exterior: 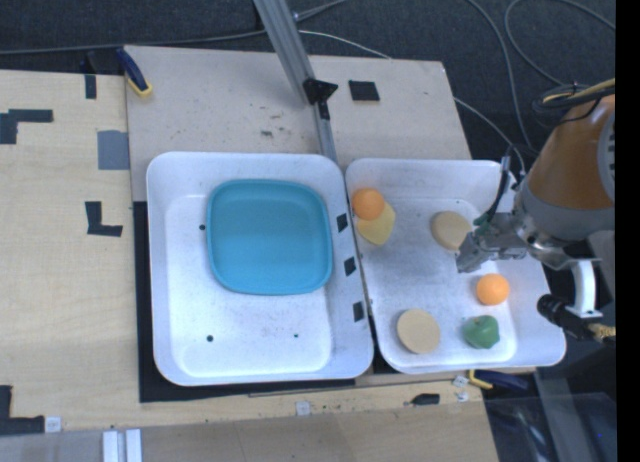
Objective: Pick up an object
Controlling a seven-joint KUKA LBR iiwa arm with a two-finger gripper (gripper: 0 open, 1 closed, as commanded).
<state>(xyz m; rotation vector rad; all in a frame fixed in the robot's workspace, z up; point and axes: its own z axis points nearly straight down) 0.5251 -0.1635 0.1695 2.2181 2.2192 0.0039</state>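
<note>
Right now the gripper (478,246) sits low in the right bin (400,182), just right of the tan disc (451,229) and above the small orange ball (491,290); can't tell its state from this angle. Best bet imo: centre over one item w/ clear space around it, e.g. the ball, then drop straight down before closing, keeping off the bin wall.
</note>
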